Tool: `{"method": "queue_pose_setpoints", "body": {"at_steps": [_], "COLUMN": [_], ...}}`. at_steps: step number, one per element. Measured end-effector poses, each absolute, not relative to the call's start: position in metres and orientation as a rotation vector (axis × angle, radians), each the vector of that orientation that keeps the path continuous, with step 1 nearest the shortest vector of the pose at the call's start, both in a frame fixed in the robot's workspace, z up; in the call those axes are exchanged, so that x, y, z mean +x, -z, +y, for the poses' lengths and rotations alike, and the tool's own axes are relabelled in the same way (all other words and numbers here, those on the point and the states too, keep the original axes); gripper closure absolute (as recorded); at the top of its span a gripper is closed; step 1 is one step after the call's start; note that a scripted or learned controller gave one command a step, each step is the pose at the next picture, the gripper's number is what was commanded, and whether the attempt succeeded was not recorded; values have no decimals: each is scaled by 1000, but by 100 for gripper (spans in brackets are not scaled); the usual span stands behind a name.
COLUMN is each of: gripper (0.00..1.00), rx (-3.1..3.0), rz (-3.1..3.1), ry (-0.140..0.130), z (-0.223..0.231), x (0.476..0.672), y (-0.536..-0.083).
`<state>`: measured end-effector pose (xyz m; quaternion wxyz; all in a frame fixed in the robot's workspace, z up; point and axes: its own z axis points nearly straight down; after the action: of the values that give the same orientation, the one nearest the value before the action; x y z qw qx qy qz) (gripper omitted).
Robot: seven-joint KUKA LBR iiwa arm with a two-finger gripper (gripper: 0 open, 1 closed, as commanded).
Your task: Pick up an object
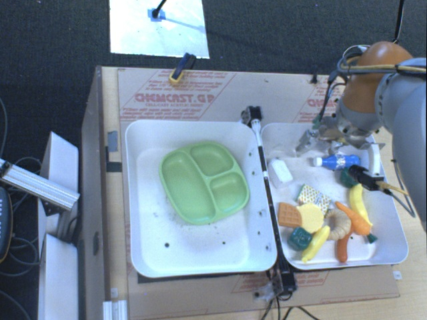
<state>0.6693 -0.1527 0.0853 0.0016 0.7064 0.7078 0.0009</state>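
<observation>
My gripper [311,141] hangs over the far part of the right bin [397,245], under the grey arm with the orange band [371,79]. Nothing shows in it. Just right of it lies a blue and white bottle [337,161]. A white block [281,171] lies a little nearer the front, by the divider. Toward the front of the bin are a checkered piece [313,196], an orange waffle [289,215], a yellow disc [311,217], a teal block [299,238], a beige ring [339,224], a carrot [354,219] and a yellow banana [359,203].
The left bin [153,245] holds a green divided plate [203,182]. A black bar [259,152] runs between the bins. A yellow-handled tool [180,70] lies on the bench beyond the bins. The arm's bulk covers the right bin's far right corner.
</observation>
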Motion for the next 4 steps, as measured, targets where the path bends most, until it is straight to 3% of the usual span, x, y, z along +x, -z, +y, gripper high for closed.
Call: {"method": "queue_pose_setpoints", "body": {"at_steps": [4], "gripper": [0], "rx": [2216], "rz": [2221], "ry": [-3], "z": [-167], "x": [670], "y": [-86]}}
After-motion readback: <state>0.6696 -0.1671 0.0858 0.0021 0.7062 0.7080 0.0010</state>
